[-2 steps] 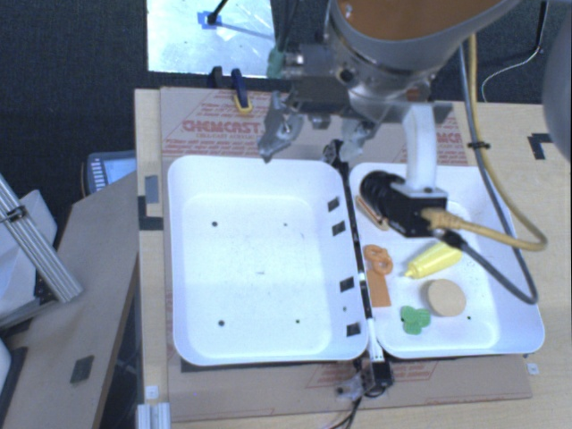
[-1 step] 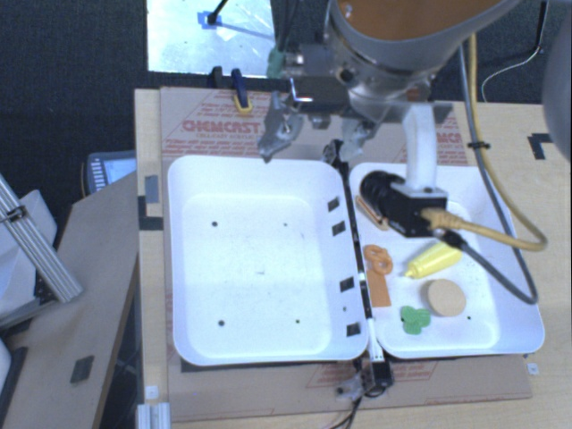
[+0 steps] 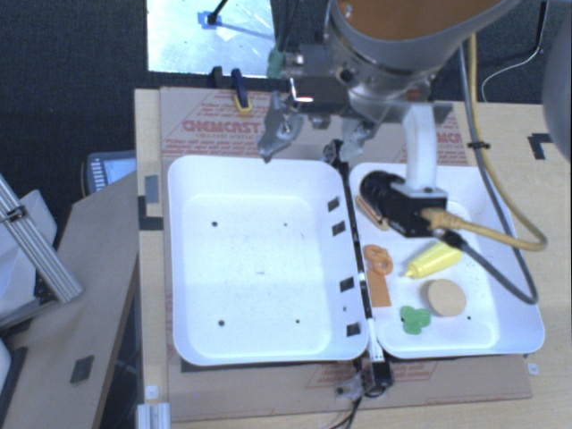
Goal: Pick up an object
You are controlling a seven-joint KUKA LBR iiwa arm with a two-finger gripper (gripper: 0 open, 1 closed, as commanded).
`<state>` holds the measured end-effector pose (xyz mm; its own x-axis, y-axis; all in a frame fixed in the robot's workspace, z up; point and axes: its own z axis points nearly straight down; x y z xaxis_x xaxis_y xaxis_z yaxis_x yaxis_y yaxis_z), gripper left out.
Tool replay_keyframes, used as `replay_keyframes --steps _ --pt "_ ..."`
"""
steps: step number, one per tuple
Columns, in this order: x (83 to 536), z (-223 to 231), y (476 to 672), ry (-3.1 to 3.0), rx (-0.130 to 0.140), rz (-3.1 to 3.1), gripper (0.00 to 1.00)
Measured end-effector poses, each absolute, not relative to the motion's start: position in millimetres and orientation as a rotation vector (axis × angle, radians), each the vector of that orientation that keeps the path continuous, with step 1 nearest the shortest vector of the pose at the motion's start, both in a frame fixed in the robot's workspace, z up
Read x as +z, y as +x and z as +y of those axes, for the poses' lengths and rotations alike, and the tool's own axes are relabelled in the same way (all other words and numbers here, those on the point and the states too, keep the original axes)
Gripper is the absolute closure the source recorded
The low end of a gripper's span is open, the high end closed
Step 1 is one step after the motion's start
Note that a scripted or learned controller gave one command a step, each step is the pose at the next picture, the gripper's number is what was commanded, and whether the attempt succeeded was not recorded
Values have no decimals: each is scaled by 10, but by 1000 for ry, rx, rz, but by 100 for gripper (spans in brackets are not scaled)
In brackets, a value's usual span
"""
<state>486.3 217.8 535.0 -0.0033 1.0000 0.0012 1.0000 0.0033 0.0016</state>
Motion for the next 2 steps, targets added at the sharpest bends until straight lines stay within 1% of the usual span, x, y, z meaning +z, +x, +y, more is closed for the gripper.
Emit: replay_keyframes --steps 2 --pt "5350 2178 4863 2218 3 2225 0"
